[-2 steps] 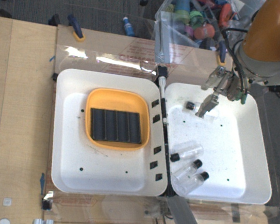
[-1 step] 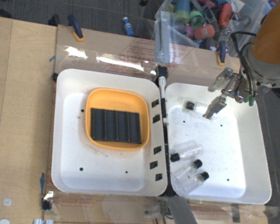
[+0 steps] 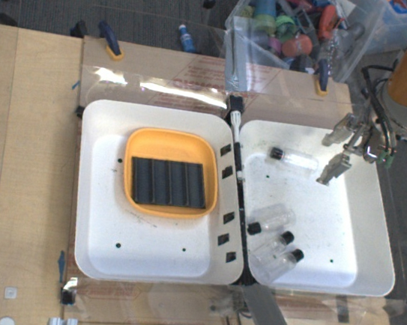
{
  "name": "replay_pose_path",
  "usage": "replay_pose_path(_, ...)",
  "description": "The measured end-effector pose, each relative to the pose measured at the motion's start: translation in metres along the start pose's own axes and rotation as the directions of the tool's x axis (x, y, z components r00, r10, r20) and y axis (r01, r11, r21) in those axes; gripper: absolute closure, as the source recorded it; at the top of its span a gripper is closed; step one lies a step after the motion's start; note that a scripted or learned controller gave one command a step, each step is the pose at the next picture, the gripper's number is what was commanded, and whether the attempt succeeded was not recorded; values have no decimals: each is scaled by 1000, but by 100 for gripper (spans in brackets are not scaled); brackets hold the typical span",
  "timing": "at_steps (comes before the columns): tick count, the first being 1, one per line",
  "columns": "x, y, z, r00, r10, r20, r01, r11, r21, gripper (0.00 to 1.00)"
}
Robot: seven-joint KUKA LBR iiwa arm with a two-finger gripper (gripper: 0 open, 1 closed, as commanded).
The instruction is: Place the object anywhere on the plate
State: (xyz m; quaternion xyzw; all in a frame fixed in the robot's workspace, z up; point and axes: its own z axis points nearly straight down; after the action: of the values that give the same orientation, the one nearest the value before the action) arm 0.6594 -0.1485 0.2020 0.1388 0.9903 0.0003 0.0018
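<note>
The things to be moved are small clear plastic vials with black caps, lying in the right bin [image 3: 343,239]: one vial [image 3: 289,158] near that bin's far edge, and a loose cluster of vials [image 3: 274,237] toward its near-left corner, beside the divider between the bins. They look light and stiff, with smooth, rounded walls that are likely slippery; a vial lying on its side would probably roll or squirt out if pinched off-centre, and its transparency makes its outline hard to read. The soundest hold is judged to be across the middle of the barrel, fingers square to its long axis, or at the black cap, where the edge is clearest. The single far vial lies apart from the others and seems the easier pick; those in the cluster touch or nearly touch. The orange plate [image 3: 174,144] sits in the left bin [image 3: 93,240] toward its far side and already carries a black ribbed block [image 3: 168,183] across its middle, leaving a bare rim round it. The arm reaches in over the far-right corner of the right bin, its pincer [image 3: 341,152] hanging above the bin's far edge, just right of the single vial. Its two fingers stand apart, spread wide, with nothing between them.
</note>
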Motion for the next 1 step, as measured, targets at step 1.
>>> replay_pose_path(1,0,-8,-26,998,63,7,-63,998,-2,0)
